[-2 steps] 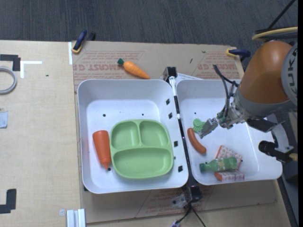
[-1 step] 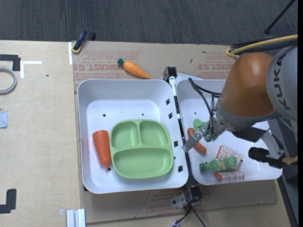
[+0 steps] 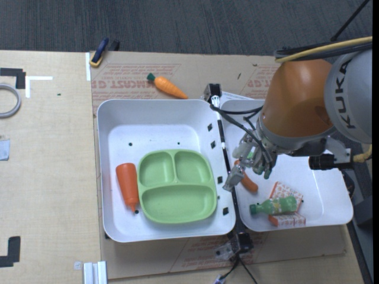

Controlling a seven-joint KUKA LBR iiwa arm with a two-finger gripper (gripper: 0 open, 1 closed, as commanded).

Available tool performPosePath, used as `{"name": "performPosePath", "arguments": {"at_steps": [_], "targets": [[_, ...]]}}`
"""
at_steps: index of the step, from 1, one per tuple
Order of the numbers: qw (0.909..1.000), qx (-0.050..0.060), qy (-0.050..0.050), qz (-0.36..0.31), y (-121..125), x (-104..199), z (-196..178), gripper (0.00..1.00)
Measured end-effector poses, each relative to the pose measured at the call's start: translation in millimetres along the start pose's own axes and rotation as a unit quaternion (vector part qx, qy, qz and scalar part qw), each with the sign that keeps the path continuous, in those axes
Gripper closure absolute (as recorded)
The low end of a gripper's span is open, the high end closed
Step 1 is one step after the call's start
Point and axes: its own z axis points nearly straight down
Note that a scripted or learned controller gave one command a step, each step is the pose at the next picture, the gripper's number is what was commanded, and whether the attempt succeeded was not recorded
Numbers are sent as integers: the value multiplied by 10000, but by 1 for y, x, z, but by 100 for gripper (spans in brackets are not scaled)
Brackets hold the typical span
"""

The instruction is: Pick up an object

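My gripper hangs low over the left part of the right bin, close to the wall between the two bins. Its fingers stand open and spread. A small orange piece lies on the bin floor just below and between them, not gripped. A green bottle lies on its side to the lower right of it. A red and white box sits behind the bottle, and another red box lies in front of it.
The left bin holds a green divided plate and an orange cylinder at the plate's left. A toy carrot lies on the cardboard behind the bins. Cables run along the bins' shared wall.
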Motion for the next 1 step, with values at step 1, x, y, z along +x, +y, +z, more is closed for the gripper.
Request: {"name": "performPosePath", "arguments": {"at_steps": [1], "targets": [[10000, -10, -16, 19, 0, -1, -10, 100]]}}
